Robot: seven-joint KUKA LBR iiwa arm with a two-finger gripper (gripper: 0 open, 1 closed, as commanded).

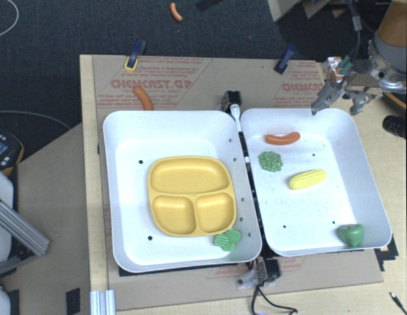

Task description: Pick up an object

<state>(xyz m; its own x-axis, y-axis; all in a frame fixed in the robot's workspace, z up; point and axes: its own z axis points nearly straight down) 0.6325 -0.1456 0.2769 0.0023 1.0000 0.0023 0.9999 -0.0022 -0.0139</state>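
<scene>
Your tool (339, 99) hangs above the far rim of the right bin (367, 169), fingers spread apart and holding nothing. No pick has begun.

Candidates in the right bin: a toy sausage (283, 138) nearest the tool, a green broccoli piece (270, 161) just below it, a yellow corn cob (307, 178) mid-bin, and a green pepper (351, 234) at the near right corner.

The left bin (125, 176) holds a yellow divided plate (190, 195) with a green leafy piece (227, 240) touching its near edge.

Recommendation: take the corn cob. It lies apart from its neighbours and from the walls. Set the fingers across its short axis, centre them, and descend fully before closing. The pepper sits too close to the corner wall for a clean approach, in my judgement.
</scene>
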